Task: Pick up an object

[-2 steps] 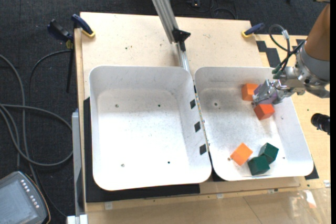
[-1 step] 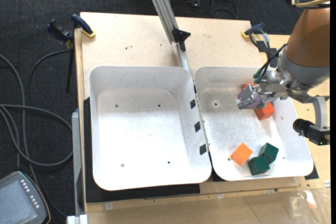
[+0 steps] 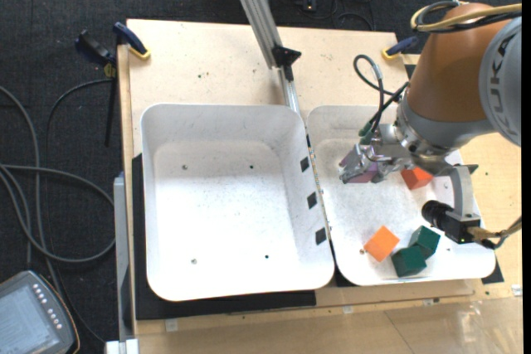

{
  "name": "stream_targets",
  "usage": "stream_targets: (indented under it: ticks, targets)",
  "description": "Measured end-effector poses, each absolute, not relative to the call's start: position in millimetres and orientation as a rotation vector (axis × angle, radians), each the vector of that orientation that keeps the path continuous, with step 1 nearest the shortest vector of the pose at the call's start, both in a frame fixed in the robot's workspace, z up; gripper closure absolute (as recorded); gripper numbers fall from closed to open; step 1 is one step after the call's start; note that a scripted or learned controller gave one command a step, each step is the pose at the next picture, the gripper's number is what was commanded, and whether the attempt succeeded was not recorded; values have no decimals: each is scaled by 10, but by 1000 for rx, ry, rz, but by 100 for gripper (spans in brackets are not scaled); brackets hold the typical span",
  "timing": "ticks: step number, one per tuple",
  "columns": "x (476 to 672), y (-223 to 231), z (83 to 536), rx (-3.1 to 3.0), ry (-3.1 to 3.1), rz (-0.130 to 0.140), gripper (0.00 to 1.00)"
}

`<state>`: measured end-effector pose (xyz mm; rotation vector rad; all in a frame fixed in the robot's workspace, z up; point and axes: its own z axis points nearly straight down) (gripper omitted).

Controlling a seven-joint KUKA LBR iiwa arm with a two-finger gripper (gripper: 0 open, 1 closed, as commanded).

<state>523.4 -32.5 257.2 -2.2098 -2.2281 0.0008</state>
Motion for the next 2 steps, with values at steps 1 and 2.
stream_targets:
  ticks: [1, 2]
  targets:
    - [5053, 181, 2507, -2210, -2228, 1, 100]
    - [4995, 667, 2348, -2211, -2227, 2, 100]
